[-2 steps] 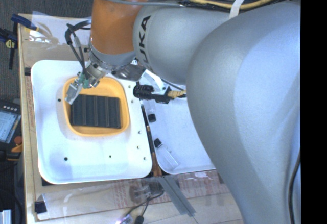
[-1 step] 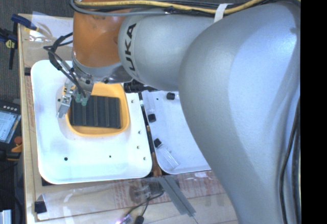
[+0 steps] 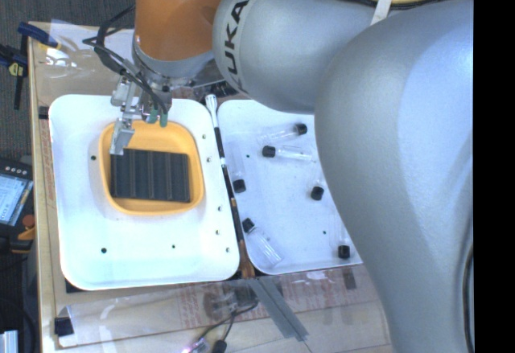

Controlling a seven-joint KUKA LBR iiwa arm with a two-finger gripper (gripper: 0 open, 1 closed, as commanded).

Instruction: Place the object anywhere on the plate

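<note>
- Two white bins sit side by side on the bench: the left bin (image 3: 72, 255) and the right bin (image 3: 282, 223).
- Inside the left bin lies a yellow plate (image 3: 121, 203), and a dark ribbed object (image 3: 153, 176) rests flat on its middle.
- My gripper (image 3: 133, 122) hangs over the plate's rim at about 11 o'clock.
- I cannot tell if I am open or closed.
- Small clear vials with black caps (image 3: 286, 134) lie scattered in the right bin.

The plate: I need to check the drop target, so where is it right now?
The yellow plate sits in the left white bin, a dark ridged object on it and the gripper at its upper-left rim.
</note>
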